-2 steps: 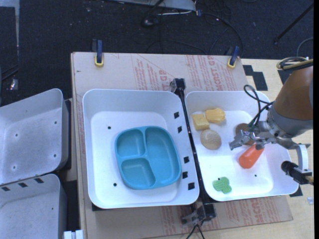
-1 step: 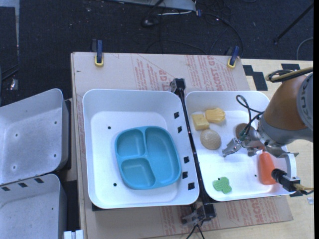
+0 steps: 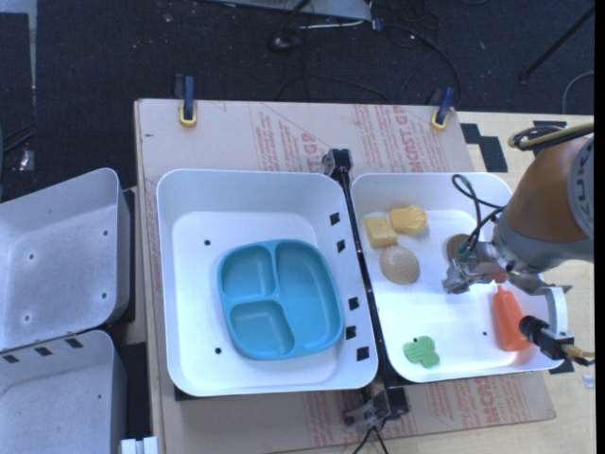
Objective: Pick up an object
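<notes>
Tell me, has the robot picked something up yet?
Not yet, it seems. Done: the arm has reached into the right bin, and its gripper is low over the floor there. In hand: nothing visible between the fingers. Left: grabbing and lifting something, maybe the orange object or the round tan object nearby.

Two shallow white bins look like smooth moulded plastic with a faint sheen: the left bin (image 3: 180, 253) and the right bin (image 3: 454, 353). A turquoise divided plate (image 3: 280, 298) in the left bin is glossy plastic. The board (image 3: 274, 140) beneath looks like matt, printed cardboard. In the right bin, a tan round object (image 3: 400, 265) appears rough and dull; an orange object (image 3: 509, 320) looks smooth.
</notes>
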### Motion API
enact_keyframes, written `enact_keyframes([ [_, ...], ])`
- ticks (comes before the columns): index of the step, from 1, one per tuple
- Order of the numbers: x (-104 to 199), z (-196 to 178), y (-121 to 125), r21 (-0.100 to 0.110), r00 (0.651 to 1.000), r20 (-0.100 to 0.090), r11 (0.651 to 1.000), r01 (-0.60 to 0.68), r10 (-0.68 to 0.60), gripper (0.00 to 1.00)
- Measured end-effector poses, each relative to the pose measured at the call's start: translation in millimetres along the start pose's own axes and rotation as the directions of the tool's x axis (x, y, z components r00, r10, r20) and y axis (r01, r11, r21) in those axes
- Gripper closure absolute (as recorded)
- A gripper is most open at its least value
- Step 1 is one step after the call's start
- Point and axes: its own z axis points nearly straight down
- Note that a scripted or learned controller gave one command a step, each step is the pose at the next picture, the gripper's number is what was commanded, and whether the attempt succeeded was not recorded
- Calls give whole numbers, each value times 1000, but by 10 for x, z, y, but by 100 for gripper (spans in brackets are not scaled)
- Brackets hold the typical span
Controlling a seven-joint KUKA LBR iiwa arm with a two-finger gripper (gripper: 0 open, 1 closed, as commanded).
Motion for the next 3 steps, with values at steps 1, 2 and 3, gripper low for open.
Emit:
enact_keyframes([
  [1, 63, -445, -2, -4, 1000, 1, 1000, 5, -5, 100],
  [2, 46, -871, -3, -4, 1000, 2, 1000, 4, -4, 100],
  [3, 46, -1399, 10, -4, 1000, 1, 1000, 5, -5, 100],
])
